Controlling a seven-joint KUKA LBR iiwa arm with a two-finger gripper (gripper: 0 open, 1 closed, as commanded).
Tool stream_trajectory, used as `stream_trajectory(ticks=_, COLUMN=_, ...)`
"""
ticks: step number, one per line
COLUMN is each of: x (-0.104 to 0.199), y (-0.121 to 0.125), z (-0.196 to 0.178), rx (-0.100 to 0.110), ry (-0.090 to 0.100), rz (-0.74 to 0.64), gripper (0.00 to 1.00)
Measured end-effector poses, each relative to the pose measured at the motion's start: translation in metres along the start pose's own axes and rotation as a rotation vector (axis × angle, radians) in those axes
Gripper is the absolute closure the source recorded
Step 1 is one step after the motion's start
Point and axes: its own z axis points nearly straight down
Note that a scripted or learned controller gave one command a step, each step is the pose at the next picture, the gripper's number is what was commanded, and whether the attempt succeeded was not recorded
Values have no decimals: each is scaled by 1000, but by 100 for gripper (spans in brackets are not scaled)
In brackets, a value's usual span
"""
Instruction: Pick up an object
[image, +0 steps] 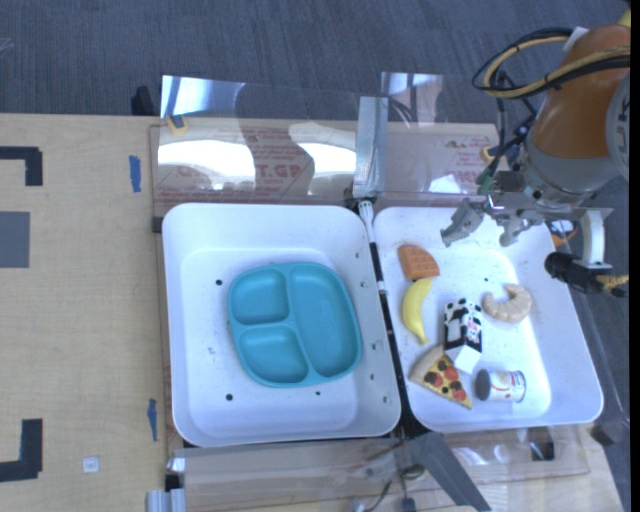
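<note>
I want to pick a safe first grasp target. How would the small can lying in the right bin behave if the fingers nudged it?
The small can lies on its side, so a nudge would probably roll it. Its rounded wall looks smooth, perhaps slippery. The pizza slice beside it might stop it.

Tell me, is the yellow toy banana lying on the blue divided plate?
No, the yellow toy banana lies in the right white bin, while the blue divided plate sits in the left bin.

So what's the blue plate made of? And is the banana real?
The blue plate looks like smooth moulded plastic: one even colour, rounded dividers, a soft shine. The banana looks like a plastic toy too, plain even yellow with no marks, though the picture is too small to be sure. The white bin under the plate seems to be hard plastic as well.
</note>
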Motion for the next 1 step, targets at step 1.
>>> stream_trajectory(ticks=1, x=6, y=-11, z=138, rx=-9, ry=-1, rz=1, gripper=0)
